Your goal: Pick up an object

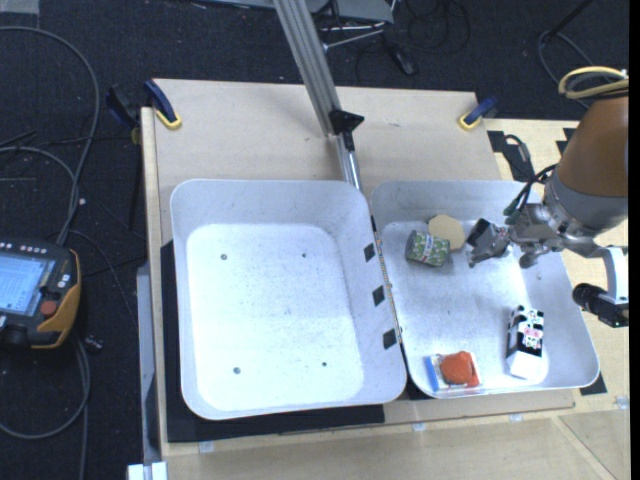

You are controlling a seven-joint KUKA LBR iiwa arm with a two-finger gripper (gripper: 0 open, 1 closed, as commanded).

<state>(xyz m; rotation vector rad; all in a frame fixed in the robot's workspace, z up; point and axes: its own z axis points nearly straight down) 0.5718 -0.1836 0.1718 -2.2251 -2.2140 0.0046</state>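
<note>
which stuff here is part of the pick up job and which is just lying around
Part of the job:
pincer
green packet
tan round piece
black-and-white carton
orange item
right bin

Lying about:
left bin
handheld controller
floor cables

Dark carpet floor [70, 98] strewn with cables [40, 168] surrounds the wooden bench [260, 138].

The right bin [560, 353] holds four things. A green printed can [428, 248] lies on its side in the upper left part, and a pale yellow round piece [449, 230] touches it just above and to the right. Near the front rim, an orange-red lump rests on a small blue-edged tray [458, 370]. To its right, close to the bin's right wall, stands a small black-and-white cow-patterned carton [526, 341], well apart from the can
</note>
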